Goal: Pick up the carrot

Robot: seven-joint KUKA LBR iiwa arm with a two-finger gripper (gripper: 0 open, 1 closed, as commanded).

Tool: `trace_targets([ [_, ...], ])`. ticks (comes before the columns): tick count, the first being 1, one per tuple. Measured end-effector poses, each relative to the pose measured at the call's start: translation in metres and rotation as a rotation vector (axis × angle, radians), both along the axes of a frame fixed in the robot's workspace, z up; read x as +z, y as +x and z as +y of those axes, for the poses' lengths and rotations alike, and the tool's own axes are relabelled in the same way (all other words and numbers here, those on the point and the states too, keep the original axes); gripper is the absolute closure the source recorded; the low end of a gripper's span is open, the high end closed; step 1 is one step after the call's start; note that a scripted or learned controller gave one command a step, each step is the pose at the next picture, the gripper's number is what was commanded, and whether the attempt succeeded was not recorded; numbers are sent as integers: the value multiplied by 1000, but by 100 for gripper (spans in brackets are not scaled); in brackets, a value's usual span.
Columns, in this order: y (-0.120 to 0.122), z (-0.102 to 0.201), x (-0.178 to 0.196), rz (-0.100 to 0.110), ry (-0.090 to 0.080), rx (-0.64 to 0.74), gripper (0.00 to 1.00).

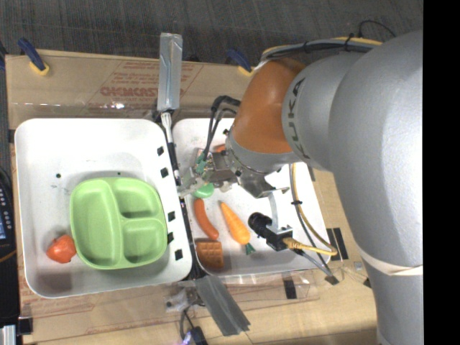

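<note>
The carrot (235,223), orange with a small green tip toward the front, lies in the right bin (188,139), slanted from upper left to lower right. My gripper (203,176) hangs over the bin's left part, above and to the left of the carrot, with a gap between them. A small green thing (204,190) sits right under the gripper's tip. Whether the gripper grips it cannot be made out. The arm's orange band and grey body hide the bin's back and right side.
A reddish sausage-like piece (206,219) lies just left of the carrot. A brown waffle-like block (210,254) sits at the right bin's front left. The left bin (43,142) holds a green divided plate (118,223) and a red tomato-like thing (62,249).
</note>
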State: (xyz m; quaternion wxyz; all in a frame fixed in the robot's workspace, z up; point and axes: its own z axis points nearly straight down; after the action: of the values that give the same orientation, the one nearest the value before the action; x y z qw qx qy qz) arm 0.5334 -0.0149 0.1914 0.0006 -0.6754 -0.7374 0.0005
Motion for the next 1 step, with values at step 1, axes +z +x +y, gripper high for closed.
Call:
trace_targets([
  [1, -45, -61, -1, 3, 0, -37, 0],
])
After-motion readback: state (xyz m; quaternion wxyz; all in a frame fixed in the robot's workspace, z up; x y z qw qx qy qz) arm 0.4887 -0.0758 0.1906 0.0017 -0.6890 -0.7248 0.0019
